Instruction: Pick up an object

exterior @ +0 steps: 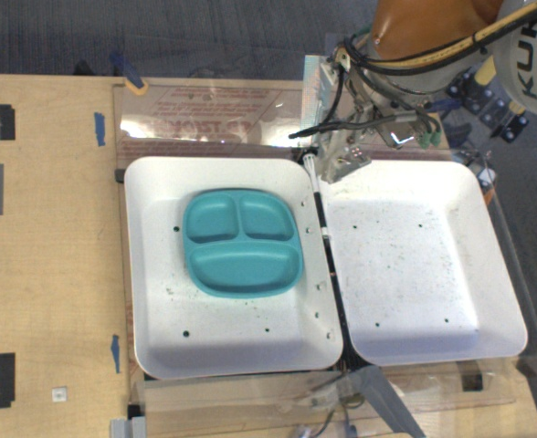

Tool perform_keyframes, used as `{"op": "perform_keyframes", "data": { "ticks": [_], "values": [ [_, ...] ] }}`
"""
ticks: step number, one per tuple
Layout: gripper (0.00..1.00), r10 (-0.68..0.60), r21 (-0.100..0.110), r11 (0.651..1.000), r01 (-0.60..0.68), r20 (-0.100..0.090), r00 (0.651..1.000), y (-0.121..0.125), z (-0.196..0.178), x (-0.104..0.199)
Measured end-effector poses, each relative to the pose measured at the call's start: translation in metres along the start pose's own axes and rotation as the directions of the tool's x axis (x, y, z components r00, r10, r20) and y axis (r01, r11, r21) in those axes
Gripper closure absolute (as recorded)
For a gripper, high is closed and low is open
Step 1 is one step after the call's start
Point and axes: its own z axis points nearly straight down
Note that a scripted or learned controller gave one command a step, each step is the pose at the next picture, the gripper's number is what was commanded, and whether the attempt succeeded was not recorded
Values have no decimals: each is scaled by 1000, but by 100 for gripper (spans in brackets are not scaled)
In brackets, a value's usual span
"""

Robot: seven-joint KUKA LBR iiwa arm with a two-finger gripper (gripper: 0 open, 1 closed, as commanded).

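Observation:
A teal divided plate [242, 242] with three compartments lies flat in the left white bin [159, 336], a little above that bin's middle. The arm comes in from the upper right, with its orange band at the top. My gripper [343, 161] hangs over the back left corner of the right white bin [488, 327], close to the rim where the two bins meet. It is to the upper right of the plate and apart from it. Cables and the wrist hide much of the gripper.
The right bin's floor is speckled with small dark marks. A clear plastic sheet [214, 117] lies behind the left bin. The wooden bench [40, 245] extends to the left with black and blue tape marks.

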Motion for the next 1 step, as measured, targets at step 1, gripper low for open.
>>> {"op": "perform_keyframes", "data": {
  "ticks": [1],
  "values": [
    [100, -201, -5, 980, 200, -14, 980, 16, 56, 50]
  ]
}}
